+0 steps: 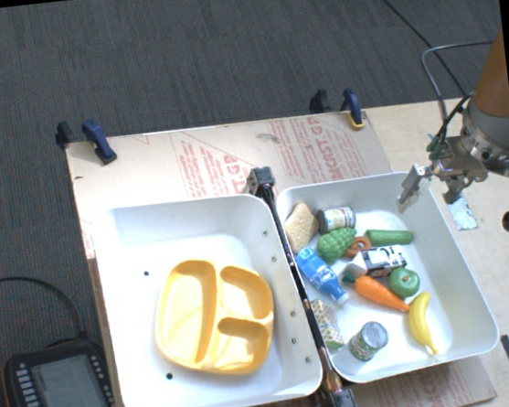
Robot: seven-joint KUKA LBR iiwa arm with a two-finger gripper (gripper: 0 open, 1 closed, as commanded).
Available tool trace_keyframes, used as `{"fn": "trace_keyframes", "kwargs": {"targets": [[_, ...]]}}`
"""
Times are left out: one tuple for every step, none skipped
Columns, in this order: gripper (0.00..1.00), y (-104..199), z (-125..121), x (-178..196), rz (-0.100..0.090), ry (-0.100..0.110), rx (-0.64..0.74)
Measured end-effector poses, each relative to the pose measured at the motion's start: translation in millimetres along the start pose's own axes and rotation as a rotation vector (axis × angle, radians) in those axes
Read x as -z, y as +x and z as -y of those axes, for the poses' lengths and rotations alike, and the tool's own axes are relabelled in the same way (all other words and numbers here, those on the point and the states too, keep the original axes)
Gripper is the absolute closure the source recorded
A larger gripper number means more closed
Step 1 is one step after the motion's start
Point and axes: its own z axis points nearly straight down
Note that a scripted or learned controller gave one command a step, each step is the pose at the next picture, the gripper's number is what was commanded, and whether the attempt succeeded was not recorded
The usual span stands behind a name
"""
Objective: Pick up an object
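Observation:
My gripper (435,198) hangs over the upper right corner of the right bin (459,260), at the end of the grey arm with the orange band. Its fingers (409,187) stand apart with nothing between them. Below and to its left, toy food lies in the bin: a green cucumber (388,237), a small tin (337,219), a green leafy piece (334,245), a beige cracker (300,226), a blue bottle (320,275), a carrot (380,293), a green apple (404,282), a banana (421,322) and a silver can (370,340).
The left bin (132,259) holds a yellow divided plate (215,315). A black rail (292,267) runs between the bins. Clamps (97,139) grip the board's far edge. A teach pendant (62,397) lies at the lower left, off the board.

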Motion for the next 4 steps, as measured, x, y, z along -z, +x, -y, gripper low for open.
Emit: {"fn": "trace_keyframes", "kwargs": {"targets": [[0.0,29.2,-4.7,-117.1,-0.001,0.003,0.0],[0.0,47.6,-53.5,-170.8,0.002,-0.005,0.002],[1.0,48.1,-52.9,-162.2,0.0,0.0,0.004],[0.0,48.3,-53.0,-162.2,0.0,-0.001,0.004]]}}
